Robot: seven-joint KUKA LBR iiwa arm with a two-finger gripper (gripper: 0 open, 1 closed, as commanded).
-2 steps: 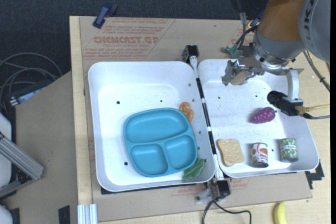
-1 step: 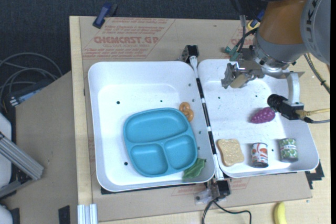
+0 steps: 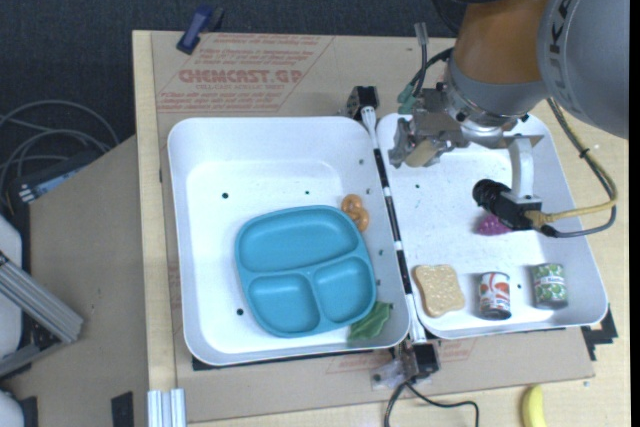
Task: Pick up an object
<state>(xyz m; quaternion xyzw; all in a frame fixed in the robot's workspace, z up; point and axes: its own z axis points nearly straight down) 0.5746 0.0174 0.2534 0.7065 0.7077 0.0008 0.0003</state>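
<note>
Robotics lab: bins [image 3: 190,175], loose cables [image 3: 40,140]

A blue divided tray [image 3: 303,269] is seen in the left bin [image 3: 195,215], while the gripper [image 3: 420,143] is poised over the right bin's [image 3: 575,245] far-left corner.

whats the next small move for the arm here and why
Probably shift the tool toward the near edge of the right bin and line it up over the slice of toast. The tool sits at the bin's far left corner with nothing visibly in it, while the toast lies flat, apart from the two small cans, on a bare patch of floor.
</note>
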